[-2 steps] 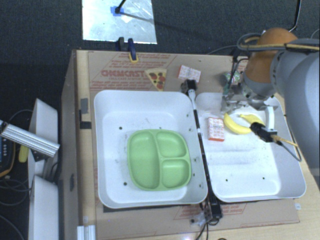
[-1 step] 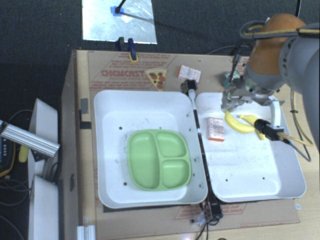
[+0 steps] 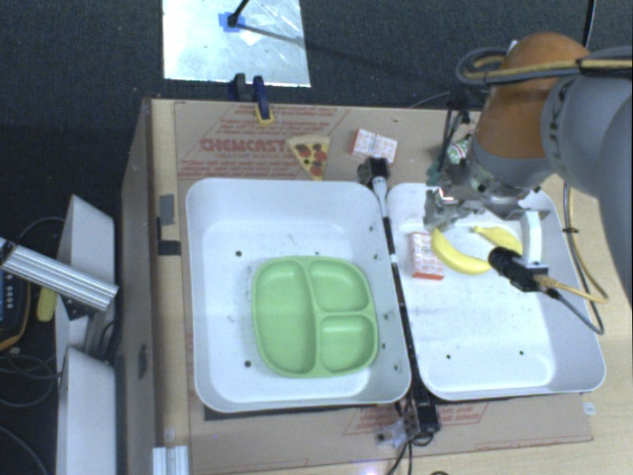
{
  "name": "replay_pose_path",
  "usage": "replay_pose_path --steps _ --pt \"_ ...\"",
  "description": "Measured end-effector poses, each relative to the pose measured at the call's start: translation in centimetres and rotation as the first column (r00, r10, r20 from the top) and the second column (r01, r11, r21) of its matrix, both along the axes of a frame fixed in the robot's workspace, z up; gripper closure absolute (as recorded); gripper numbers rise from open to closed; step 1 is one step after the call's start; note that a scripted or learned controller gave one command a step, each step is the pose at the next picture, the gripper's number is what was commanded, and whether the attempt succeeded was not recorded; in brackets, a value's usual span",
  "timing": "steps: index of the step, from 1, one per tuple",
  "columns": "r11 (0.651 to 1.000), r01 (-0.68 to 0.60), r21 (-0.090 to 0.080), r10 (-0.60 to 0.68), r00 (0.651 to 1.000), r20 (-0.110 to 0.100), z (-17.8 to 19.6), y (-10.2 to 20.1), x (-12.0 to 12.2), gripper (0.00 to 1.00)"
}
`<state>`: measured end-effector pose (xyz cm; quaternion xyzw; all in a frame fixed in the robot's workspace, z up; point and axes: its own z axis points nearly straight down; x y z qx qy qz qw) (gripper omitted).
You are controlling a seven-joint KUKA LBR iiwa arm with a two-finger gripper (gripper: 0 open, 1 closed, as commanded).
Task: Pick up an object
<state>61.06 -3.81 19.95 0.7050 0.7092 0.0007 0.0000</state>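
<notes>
From my end the tool (image 3: 440,214) is down low in the far left corner of the right bin (image 3: 495,344), with the arm's wrist bulking over it. I cannot tell whether it is wide or narrow, and I see nothing gripped in it. The banana (image 3: 465,253) lies flat on the bin floor just in front of the tool, and a small packet (image 3: 423,255) lies touching or just beside the banana's left end. Either one could be the pick.

I judge the pick not yet made. The approach looks done or nearly so, while the closing and lifting are left. In the left bin (image 3: 227,236) a green plate (image 3: 316,315) sits untouched, and a pizza slice (image 3: 310,154) lies outside the bins on the counter (image 3: 218,132).
</notes>
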Motion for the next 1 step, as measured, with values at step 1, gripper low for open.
replay_pose_path --steps 1 --pt "1.0 0.0 0.0 0.0 1.0 0.0 3.36 2.83 -6.06 1.0"
